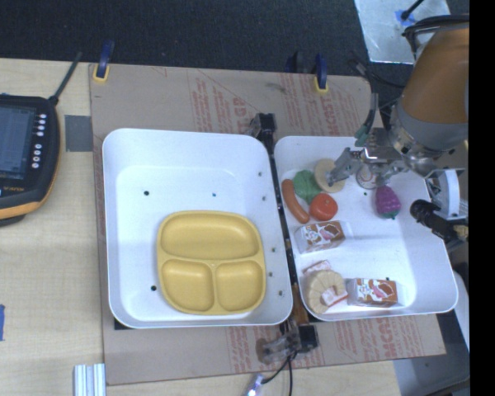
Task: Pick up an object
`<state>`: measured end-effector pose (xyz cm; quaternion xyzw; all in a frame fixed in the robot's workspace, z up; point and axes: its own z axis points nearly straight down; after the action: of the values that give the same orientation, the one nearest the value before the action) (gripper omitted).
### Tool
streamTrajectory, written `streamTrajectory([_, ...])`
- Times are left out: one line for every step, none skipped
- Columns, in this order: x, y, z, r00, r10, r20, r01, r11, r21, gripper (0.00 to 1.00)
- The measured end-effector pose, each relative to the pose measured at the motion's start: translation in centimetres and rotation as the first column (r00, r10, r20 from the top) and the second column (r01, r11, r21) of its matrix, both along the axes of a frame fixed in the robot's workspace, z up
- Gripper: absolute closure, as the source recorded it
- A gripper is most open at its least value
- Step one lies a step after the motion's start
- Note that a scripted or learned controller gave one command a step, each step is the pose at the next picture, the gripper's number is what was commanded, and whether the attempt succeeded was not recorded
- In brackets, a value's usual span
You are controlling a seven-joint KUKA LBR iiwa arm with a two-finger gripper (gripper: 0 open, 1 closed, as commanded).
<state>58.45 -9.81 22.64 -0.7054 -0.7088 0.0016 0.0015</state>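
Gripper (352,165) over the right bin (425,262), fingers spread, nothing between them.

I judge the cream disc (327,174), lying just beside the fingertips at the bin's far side, light, stiff and flat; I'd pinch it across its edges. The purple grapes (387,201) sit near, looking smooth and prone to slip.

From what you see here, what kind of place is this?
Probably a robotics lab bench set up for grasping trials: a robot arm reaches over two white bins, toy food such as a purple grape bunch lies in the right one, and a teach pendant rests nearby.
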Motion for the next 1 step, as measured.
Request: streamTrajectory([-1.17, -1.04, -13.17, 1.000, 0.000, -0.003, 0.000, 1.000, 0.000, 0.00])
